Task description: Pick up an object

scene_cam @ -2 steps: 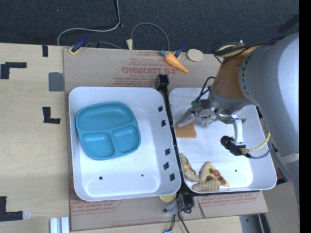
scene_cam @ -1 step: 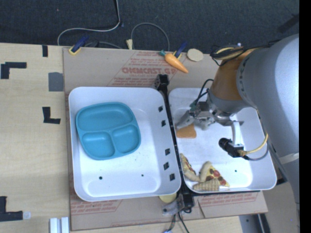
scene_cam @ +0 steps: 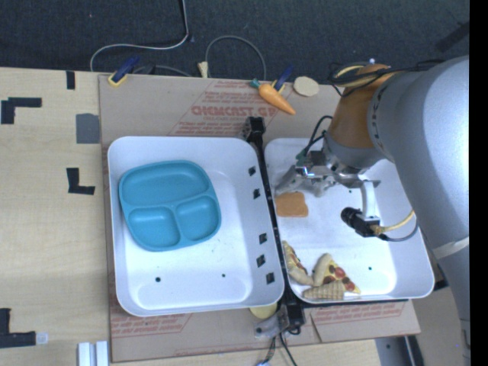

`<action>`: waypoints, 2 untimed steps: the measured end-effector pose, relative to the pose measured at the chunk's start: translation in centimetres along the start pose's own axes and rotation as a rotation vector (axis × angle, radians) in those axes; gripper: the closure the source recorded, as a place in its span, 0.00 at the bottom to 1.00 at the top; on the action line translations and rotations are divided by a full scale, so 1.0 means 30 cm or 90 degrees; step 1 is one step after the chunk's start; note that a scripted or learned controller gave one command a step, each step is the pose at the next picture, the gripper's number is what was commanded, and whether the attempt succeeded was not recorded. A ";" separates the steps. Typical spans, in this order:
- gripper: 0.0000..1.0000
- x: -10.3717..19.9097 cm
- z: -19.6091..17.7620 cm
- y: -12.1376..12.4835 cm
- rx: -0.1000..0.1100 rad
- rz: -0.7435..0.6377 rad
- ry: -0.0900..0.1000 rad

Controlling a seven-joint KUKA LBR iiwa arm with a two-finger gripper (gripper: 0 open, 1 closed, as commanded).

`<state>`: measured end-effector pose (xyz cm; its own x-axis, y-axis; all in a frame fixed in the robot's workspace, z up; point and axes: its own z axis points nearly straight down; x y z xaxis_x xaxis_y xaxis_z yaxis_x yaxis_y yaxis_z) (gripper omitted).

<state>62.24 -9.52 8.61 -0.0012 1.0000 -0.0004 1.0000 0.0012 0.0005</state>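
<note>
Hovering low over the right bin [scene_cam: 396, 280], hand [scene_cam: 299, 178] sits just at 12 o'clock of the brown toast-like piece [scene_cam: 291, 205], likely lined up to grab it; can't tell its opening or whether it has hold of anything. Counts: two bins, one blue tray [scene_cam: 169, 204] in left bin [scene_cam: 130, 280], one pizza slice [scene_cam: 333, 275] at 6 o'clock, one carrot [scene_cam: 276, 98] outside on the surface.

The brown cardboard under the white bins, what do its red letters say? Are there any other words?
"CHEMCAST" is my best reading of the large red print on the brown cardboard sheet, above the left white bin; it is blurred.
Smaller red lines along the cardboard's other edges: too small to read.
No other words are legible.
</note>
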 end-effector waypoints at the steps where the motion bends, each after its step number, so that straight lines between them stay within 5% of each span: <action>1: 0.00 -0.006 -0.003 -0.058 -0.004 0.000 -0.002; 2: 0.00 0.000 0.000 0.030 0.000 0.000 0.000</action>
<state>63.14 -9.53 8.60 -0.0015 1.0000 -0.0007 1.0000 0.0015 0.0012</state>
